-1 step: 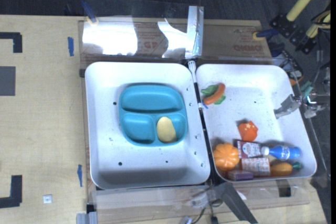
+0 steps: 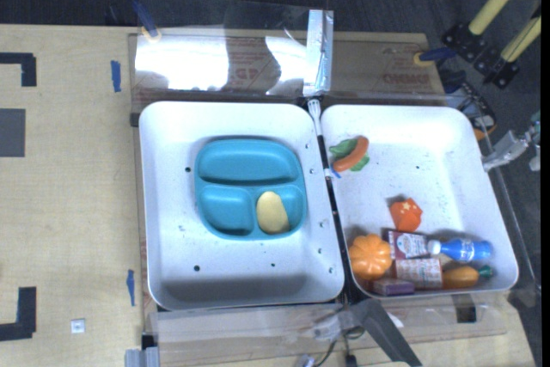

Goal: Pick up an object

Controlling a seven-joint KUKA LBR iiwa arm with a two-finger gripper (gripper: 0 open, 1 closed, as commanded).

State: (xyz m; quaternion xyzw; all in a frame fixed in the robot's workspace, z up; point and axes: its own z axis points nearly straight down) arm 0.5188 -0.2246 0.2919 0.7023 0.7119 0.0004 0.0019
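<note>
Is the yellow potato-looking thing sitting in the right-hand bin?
No. The yellow object lies in a compartment of the blue tray, which sits in the left bin.

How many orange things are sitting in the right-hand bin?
4, perhaps more hidden in the pile: a carrot at the top left, a small orange block mid-bin, a pumpkin and an orange piece along the bottom.

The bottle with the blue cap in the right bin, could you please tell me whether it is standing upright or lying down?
Lying down. The bottle rests on its side along the right bin's near wall, blue cap pointing right.
</note>
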